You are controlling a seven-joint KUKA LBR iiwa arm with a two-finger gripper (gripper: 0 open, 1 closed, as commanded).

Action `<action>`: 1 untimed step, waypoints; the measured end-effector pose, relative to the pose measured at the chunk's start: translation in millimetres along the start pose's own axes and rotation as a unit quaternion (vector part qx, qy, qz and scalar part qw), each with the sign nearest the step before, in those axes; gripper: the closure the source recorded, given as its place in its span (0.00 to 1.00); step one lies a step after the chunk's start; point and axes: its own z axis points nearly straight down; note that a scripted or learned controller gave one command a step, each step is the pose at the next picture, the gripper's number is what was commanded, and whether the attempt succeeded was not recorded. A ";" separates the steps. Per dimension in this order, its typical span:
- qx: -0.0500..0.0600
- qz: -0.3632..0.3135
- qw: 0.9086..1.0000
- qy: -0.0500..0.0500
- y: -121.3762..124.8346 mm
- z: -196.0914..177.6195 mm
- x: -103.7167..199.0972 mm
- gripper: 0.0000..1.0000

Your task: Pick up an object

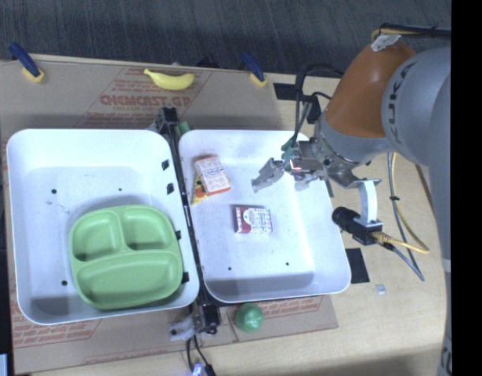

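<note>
Grey metal gripper (269, 174) hanging over the right bin (319, 269), upper right part, fingers pointing left toward the bin's middle; whether spread or pressed together cannot be told from this slant, and nothing seen between them. Just left of the tip, apart from it, a small orange and white carton (212, 175) lying flat near the bin's left wall, printing too small to read. Below the tip, near the bin's centre, a dark red packet (251, 219) with a pale label, also flat, lettering unreadable. Behind the gripper, the arm (397, 108): smooth grey shell with a glossy orange band, cables trailing off to the right. In the left bin (21, 210), a light green plastic tray (127, 255) with three compartments and rounded corners, resting in the lower half. Both bins shallow, white, smooth plastic, sitting on a brown cardboard sheet (107, 100) printed in red "CHEMCAST GP". On the cardboard's far edge, a yellow banana-shaped clamp (169, 77) and two blue clips (27, 61). Below the bins, a small green ball (248, 317) on the cardboard.
</note>
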 end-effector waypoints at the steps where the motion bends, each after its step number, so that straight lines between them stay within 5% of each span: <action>1: 0.002 0.000 1.000 -0.001 32.5 102.4 -69.6 0.00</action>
